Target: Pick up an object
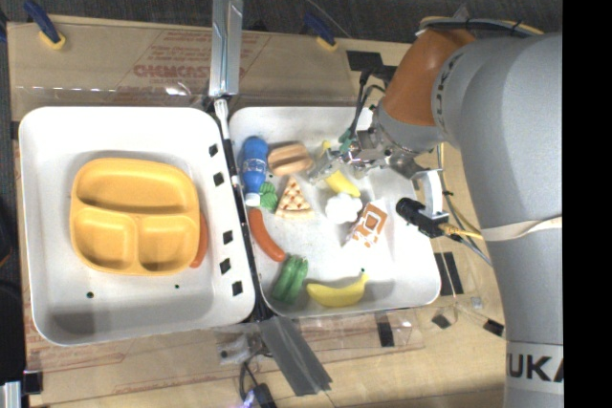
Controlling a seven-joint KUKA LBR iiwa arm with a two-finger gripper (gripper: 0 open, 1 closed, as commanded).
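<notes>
Gripper lowered into the upper middle of the right bin, directly over a small yellow piece; whether the fingers are open, closed or gripping cannot be told, since wrist hardware and clutter mask them. Immediately around: a white lump just below the yellow piece, a hot dog bun to the left, a pizza slice and an orange-and-white box nearby. Further out: a blue bottle and a red sausage along the left wall, a green pepper and a banana at the near edge. The left bin holds a yellow divided tray. Likely hazard: the toys lie so close together that the fingers may pinch two at once, or nudge the small piece aside and close on nothing.
</notes>
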